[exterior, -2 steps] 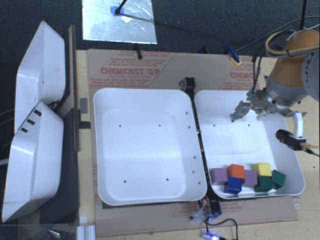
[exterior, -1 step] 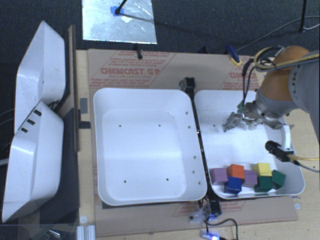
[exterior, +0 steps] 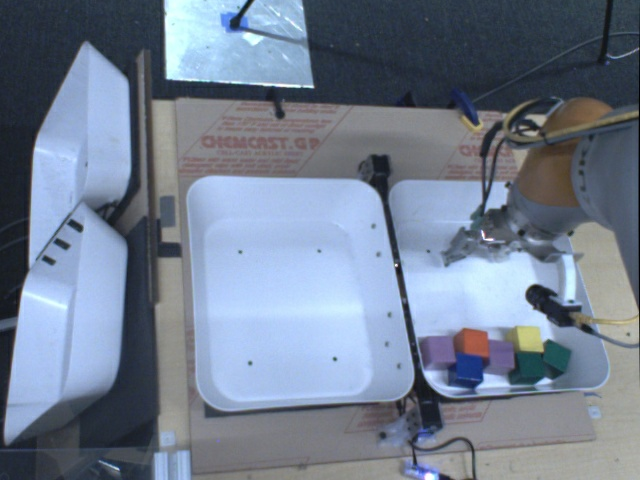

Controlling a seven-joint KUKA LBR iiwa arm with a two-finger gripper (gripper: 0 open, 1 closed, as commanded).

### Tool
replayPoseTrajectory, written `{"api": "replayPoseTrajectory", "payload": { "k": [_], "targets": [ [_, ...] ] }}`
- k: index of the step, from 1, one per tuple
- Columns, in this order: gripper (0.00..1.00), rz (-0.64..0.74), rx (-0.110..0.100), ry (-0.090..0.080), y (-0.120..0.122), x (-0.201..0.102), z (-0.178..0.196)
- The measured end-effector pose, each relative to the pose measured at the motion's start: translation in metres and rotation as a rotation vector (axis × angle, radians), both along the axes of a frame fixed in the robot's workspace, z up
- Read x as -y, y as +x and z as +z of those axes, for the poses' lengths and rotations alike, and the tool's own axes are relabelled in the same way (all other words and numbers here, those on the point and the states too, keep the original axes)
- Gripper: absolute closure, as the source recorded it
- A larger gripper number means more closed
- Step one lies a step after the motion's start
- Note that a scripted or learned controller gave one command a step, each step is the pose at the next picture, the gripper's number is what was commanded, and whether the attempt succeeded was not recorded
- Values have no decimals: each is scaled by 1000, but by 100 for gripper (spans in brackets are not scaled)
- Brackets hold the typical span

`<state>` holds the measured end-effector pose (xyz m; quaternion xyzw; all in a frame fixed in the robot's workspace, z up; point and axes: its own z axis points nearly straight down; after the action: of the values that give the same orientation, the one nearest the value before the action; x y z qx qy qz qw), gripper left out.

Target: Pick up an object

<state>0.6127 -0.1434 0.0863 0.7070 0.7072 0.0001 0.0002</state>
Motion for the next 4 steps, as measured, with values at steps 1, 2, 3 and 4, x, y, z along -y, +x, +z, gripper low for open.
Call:
{"api": "replayPoseTrajectory", "payload": {
  "k": [1,2,3,4],
  "targets": [
    [100,0,2,-1,1,0,11],
    [100,1,5,-1,5,-8,71],
    [100,1,6,-1,10,-8,134],
    [100,1,3,-1,10,-7,171]
  ]
}}
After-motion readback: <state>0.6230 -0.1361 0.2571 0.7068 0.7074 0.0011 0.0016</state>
